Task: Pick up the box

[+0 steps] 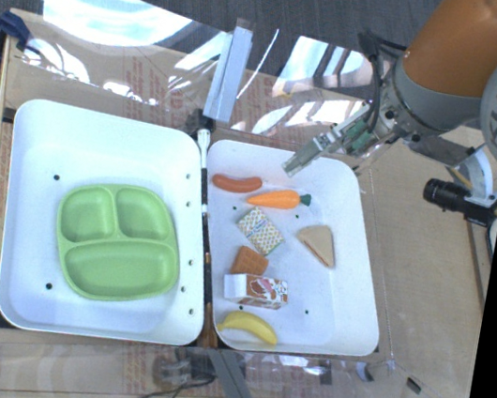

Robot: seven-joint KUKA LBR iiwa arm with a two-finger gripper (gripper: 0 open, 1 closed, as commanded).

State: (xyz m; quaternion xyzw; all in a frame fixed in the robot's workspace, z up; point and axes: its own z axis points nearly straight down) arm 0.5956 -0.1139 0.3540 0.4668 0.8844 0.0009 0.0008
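The box (256, 289) is a small white carton with a brown and red print. It lies on its side in the front part of the right bin (358, 308), between a brown square piece (250, 262) and a banana (250, 327). My gripper (297, 162) hangs over the back edge of the right bin, slanting down to the left, well behind the box and apart from it. Nothing is seen held in it.
Also in the right bin are a sausage (236, 183), a carrot (279, 199), a checkered block (261, 231) and a tan wedge (318, 244). The left bin (40, 138) holds a green divided plate (117, 242). A rail (228, 71) stands behind the bins.
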